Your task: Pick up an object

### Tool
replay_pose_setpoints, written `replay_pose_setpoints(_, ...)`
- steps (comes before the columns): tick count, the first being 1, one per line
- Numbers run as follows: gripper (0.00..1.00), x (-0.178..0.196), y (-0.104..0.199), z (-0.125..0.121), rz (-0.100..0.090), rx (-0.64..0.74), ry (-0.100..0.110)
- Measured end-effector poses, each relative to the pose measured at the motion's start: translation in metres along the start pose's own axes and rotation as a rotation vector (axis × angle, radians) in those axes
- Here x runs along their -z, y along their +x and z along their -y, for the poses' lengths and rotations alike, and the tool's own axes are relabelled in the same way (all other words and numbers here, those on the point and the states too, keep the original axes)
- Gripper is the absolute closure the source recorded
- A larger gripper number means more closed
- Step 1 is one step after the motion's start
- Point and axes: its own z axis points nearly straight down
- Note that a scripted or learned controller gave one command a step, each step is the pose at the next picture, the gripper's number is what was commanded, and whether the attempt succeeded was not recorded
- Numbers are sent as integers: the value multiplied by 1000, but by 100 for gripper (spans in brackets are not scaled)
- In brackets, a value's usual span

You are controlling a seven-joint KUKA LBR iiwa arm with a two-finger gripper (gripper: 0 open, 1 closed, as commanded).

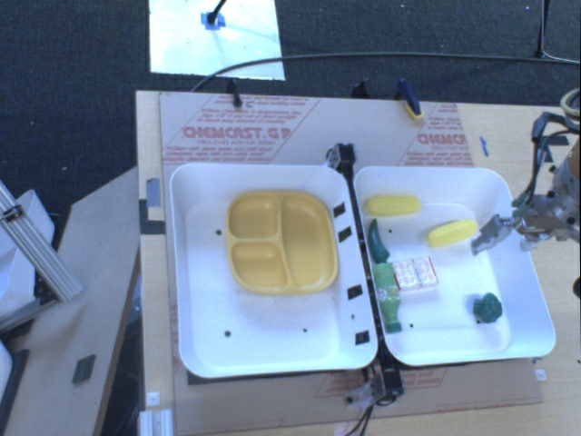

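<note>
The claw is seen at the right side of the right bin, reaching in over its right wall. Its fingers are slightly parted, in a narrow opening, and nothing is seen between them.

The nearest thing is judged to be the yellow piece, taken here as the landmark. It lies just beside the claw, on the side away from the arm, and contact cannot be made out. Its long axis runs nearly across the bin, tilted a little upward toward the claw end, so the piece is met almost end-on. A grasp across its short width is judged to call for a shift further along it and a turn of the fingers.

Beyond the landmark, toward the back wall, a second yellow corn-like piece is laid. Below the landmark, a small patterned box is set beside a green bottle at the dividing wall. A dark green lump rests nearer the front, well apart from the landmark.
</note>
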Motion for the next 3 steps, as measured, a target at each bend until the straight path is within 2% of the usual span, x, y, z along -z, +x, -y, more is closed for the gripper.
replay_pose_setpoints(1, 0, 6, 0, -2, 2, 3, -11)
replay_pose_setpoints(2, 0, -44, -9, 2, 2, 0, -7)
replay_pose_setpoints(3, 0, -91, 1, 3, 1, 1, -7)
